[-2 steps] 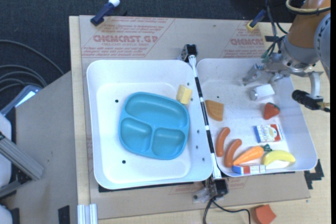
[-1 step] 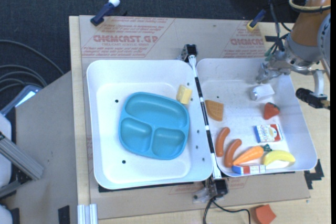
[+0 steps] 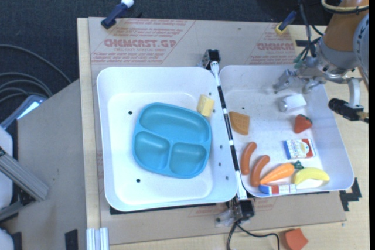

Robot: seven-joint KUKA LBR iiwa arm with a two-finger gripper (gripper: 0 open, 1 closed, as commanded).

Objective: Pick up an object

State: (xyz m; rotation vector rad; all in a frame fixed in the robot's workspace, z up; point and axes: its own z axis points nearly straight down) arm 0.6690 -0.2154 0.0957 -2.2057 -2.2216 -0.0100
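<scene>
My gripper [image 3: 295,89] hangs over the far part of the right bin [image 3: 338,143], open, with nothing between its fingers. Just below it lies a small white-grey piece [image 3: 291,102]. A red strawberry-like toy [image 3: 302,123] sits a little nearer. Further toward the front are a small printed carton [image 3: 299,149], a banana [image 3: 311,175], a carrot [image 3: 277,172], two sausages [image 3: 254,160] and a toast slice [image 3: 239,122]. All of these lie apart from the gripper.
The left bin [image 3: 111,126] holds a blue divided plate [image 3: 171,139] and a yellow block [image 3: 205,105] by the dividing wall. A blue-handled tool [image 3: 116,13] lies at the bench's far left. An orange block [image 3: 295,238] sits beyond the front edge.
</scene>
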